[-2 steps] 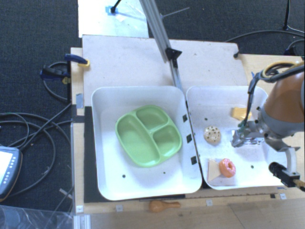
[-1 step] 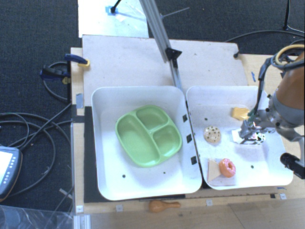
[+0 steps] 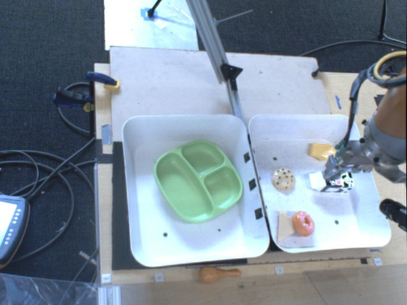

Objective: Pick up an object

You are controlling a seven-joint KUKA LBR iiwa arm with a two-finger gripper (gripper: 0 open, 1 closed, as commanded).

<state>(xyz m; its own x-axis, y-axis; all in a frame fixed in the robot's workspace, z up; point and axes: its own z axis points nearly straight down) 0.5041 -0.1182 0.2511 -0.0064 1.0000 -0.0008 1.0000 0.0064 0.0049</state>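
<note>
Over the right bin (image 3: 365, 230) you will find the claw (image 3: 335, 182), lowered at the bin's right side, with the arm (image 3: 388, 129) entering from the right edge. At its tips sits a small white object with dark markings (image 3: 344, 181), with a white block (image 3: 317, 181) just beside it to the left; you cannot tell whether the claw is wide, narrow or holding the marked object.

Note the other contents of the right bin:
- a yellow piece (image 3: 322, 150) near the far wall;
- a speckled cookie (image 3: 283, 179) at centre-left;
- a pink doughnut (image 3: 303, 223) touching a tan wedge (image 3: 284, 226).

The left bin (image 3: 143, 234) carries a green divided plate (image 3: 198, 180). A wooden piece (image 3: 218, 273) lies on the table (image 3: 165, 84).
</note>
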